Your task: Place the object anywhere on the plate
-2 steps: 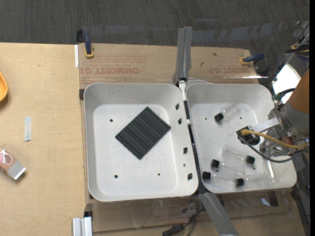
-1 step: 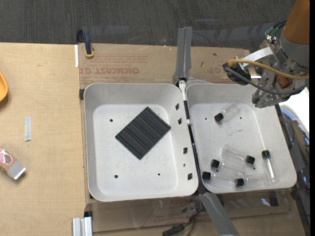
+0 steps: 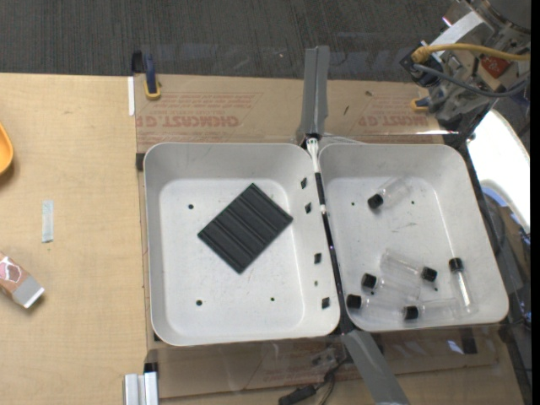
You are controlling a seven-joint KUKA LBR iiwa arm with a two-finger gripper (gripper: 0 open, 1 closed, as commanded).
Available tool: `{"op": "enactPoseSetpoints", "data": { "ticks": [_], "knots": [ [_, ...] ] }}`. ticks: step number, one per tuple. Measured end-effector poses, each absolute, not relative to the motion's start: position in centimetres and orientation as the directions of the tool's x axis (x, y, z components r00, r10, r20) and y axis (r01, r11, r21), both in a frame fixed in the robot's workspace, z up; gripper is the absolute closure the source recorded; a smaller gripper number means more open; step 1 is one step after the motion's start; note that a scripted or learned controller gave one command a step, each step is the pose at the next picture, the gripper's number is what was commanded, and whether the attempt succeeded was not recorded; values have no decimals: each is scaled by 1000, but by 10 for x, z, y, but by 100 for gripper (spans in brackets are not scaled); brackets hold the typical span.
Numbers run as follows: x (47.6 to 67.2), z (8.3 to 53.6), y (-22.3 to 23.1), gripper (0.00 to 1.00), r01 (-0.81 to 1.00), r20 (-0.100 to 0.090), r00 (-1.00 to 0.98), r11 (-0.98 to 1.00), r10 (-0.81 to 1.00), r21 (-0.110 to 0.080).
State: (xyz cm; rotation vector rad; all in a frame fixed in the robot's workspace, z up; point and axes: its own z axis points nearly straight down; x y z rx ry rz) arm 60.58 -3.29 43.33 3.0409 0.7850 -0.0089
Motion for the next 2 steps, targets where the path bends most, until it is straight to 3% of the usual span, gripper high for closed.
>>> {"op": "enactPoseSetpoints", "data": {
  "ticks": [1,2],
  "knots": [
    [609,441,-81,100,197,-3,980,-980,197,0],
    [644,440,13,100,372,-4,928,-928,372,0]
  ]
}}
